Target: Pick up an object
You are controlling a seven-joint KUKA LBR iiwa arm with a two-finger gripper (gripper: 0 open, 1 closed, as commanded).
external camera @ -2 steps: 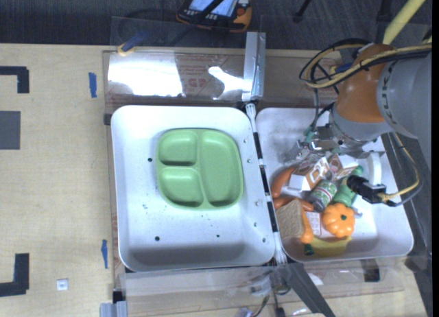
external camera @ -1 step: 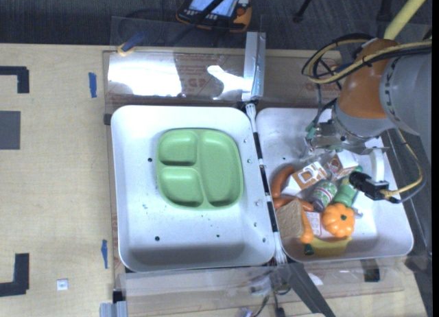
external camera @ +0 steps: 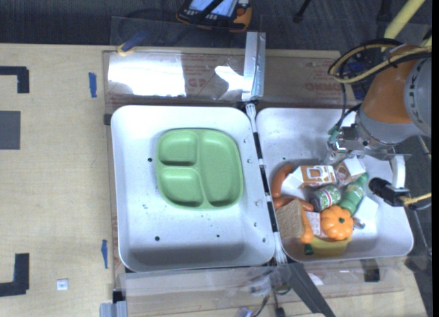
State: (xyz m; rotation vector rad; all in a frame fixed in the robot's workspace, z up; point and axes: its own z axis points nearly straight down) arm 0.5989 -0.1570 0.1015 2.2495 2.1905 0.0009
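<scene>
The right bin (external camera: pixel 291 127) holds a heap of small items. An orange toy pumpkin (external camera: pixel 336 222) sits at its front, and a green bottle (external camera: pixel 354 195) lies just behind it. A brown bread slice (external camera: pixel 291 218) lies to the left, below an orange curved piece (external camera: pixel 280 180). A small printed packet (external camera: pixel 319 175) rests on top of the heap. My gripper (external camera: pixel 343 145) hangs over the bin's back right part, just behind and to the right of the packet. I see nothing held in it.
The left bin (external camera: pixel 134 171) holds a green divided plate (external camera: pixel 200 167). A clear plastic sheet (external camera: pixel 178 75) and a metal bracket (external camera: pixel 254 62) stand behind the bins. A handheld pendant (external camera: pixel 212 5) lies on the floor beyond.
</scene>
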